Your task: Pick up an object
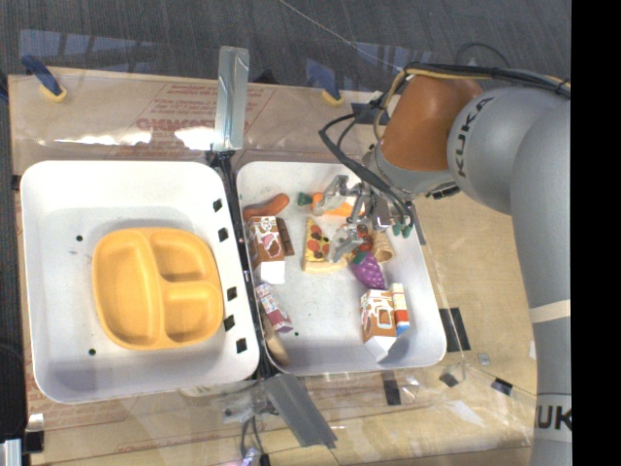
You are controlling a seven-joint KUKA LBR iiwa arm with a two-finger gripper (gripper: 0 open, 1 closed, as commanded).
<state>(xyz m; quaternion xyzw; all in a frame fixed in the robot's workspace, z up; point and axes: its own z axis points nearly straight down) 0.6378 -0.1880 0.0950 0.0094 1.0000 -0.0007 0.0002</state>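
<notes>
Bench (485,289): a flat top covered by a clear plastic sheet; brown board with red print is seen under it.
Left bin (49,202): white and shallow, placed directly on the bench.
Right bin (427,309): white, set just beside the left bin, on its right, with the rims touching.
Metal bracket (231,100): fixed above the left bin's upper right corner, where the two bins meet.
Black tape marks (454,328): laid on the bench far right of the left bin, past the right bin's edge.
</notes>
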